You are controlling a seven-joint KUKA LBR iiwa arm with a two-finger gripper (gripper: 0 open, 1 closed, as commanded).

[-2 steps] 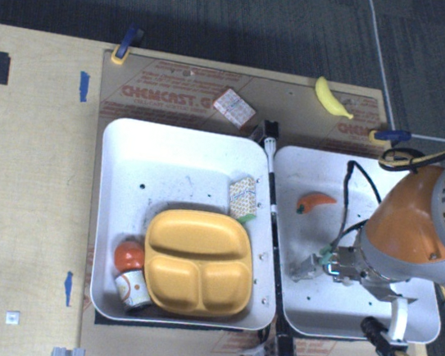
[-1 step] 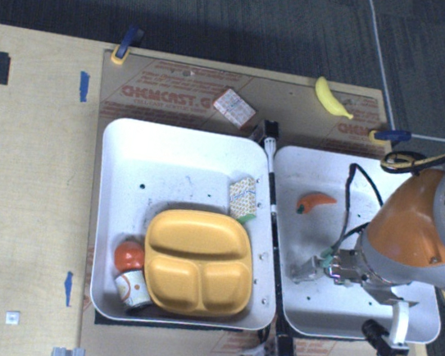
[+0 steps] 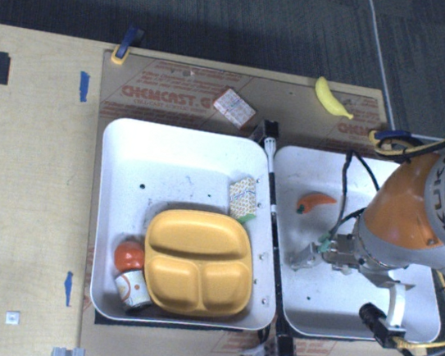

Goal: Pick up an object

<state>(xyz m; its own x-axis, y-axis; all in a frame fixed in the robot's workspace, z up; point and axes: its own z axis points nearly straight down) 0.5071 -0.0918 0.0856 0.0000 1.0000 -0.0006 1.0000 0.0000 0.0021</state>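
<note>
Right bin: the tool hangs low; whether it is open we cannot tell. The orange piece, lying just beyond the tool, should be centred under it before we descend.

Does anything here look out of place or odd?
Yes. A banana and a small patterned box lie on the cardboard behind the bins, outside both. In the left bin the yellow tray partly covers a can.
</note>
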